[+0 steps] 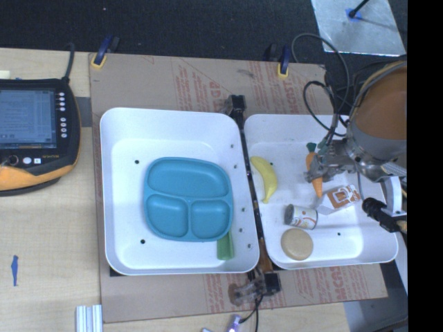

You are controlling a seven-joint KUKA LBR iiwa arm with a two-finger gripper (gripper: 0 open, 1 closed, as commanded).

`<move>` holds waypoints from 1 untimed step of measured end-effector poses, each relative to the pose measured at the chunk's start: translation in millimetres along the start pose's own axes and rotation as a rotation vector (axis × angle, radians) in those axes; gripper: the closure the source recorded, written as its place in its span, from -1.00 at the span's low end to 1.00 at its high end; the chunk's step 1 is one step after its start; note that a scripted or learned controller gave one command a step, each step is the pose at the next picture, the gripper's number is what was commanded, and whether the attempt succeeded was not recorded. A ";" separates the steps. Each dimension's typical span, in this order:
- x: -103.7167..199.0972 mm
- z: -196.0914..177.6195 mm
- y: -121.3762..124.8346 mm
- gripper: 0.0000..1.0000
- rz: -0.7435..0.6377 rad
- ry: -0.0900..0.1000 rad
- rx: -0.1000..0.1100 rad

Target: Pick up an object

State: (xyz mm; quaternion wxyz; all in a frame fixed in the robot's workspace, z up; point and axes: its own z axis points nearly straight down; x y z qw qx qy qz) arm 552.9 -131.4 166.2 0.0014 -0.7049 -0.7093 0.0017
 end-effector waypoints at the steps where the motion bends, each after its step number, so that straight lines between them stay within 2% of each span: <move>1: 93.4 -47.6 -1.7 1.00 -0.001 -0.001 -0.002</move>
